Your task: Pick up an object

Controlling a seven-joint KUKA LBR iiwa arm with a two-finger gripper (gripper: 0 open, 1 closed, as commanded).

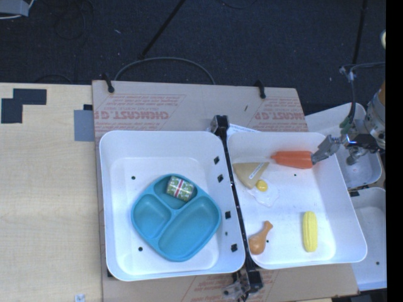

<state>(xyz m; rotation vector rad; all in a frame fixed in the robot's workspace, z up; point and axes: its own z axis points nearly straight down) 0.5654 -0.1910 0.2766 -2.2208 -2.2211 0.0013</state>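
In the right bin [352, 231] lie an orange carrot [292, 159], a pale cheese wedge [249, 170], a fried egg with a yellow yolk [262, 187], a brown chicken drumstick [259, 238] and a yellow corn cob [309, 231]. My gripper [338, 151] hangs over the bin's right rim, open, with nothing between its fingers. Its left fingertip [323, 150] is right beside the carrot's right end. The left bin [116, 168] holds a blue divided plate [182, 228], and a small green and red can [180, 188] rests in the plate's upper compartment.
A black divider [228, 194] runs between the two bins, which stand on a cardboard sheet [164, 106]. A white structure [368, 175] stands just right of the right bin, under the wrist. Pale bench top lies to the left.
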